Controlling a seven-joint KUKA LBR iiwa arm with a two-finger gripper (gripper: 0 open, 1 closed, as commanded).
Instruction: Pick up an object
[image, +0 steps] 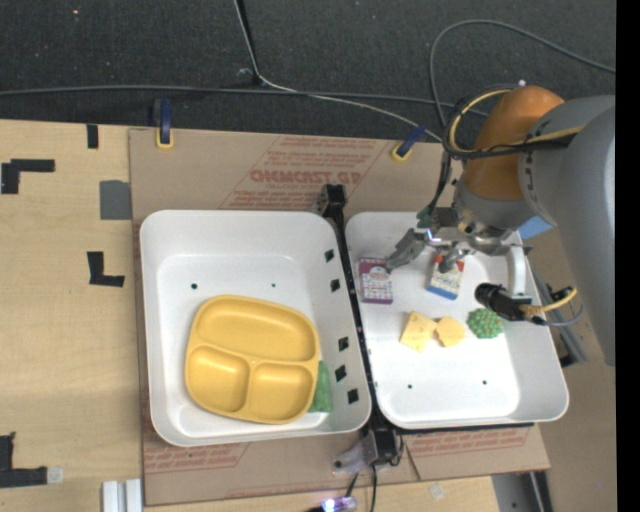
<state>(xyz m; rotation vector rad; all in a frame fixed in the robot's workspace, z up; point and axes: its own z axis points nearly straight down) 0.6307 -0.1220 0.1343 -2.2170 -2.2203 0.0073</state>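
Note:
The right bin (470, 400) holds several small objects. Near its left wall lies a purple and white box (376, 281). A small blue and white packet (444, 281) sits at the back, with two yellow wedges (418, 331) (451, 331) and a green knobbly piece (485, 322) toward the middle. My gripper (456, 262) hangs over the back of this bin, open, its fingers spread to either side of the blue and white packet. Nothing is lifted between them.
The left bin (160, 250) contains a yellow divided plate (250, 358) with a green item (321, 390) wedged at its right edge. Black clips line the wall between the bins. Cables run from the arm across the back of the bench.

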